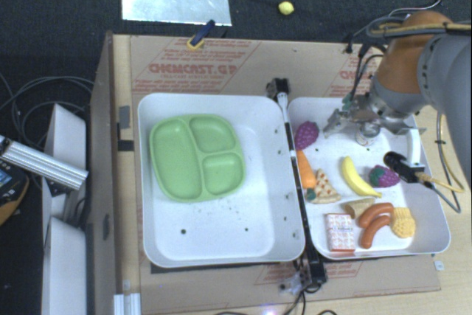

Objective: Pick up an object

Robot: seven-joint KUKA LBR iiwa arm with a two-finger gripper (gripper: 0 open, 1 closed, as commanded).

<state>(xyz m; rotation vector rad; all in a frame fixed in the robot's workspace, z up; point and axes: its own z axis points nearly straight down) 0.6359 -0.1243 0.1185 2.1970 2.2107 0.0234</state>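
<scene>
Camera view, from left to right:
- green divided plate (197, 156) lies in the left bin (169, 240).
- right bin (435, 229) holds a purple grape bunch (307, 134), carrot (306, 167), pizza slice (325, 188), banana (357, 177), cracker box (340, 232), sausage (375, 222) and waffle piece (403, 222).
- gripper (366, 130) hangs above that bin's far end, near the grape bunch; I cannot tell its state.

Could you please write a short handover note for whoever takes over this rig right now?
Pincer: over the back of the right bin, nothing seen in it.
Right bin holds the toy food: banana, carrot, sausage, purple grapes, pizza slice, cracker box.
Left bin holds the green divided plate.
Done: nothing picked yet.
Left: grasp and lift one object.
</scene>
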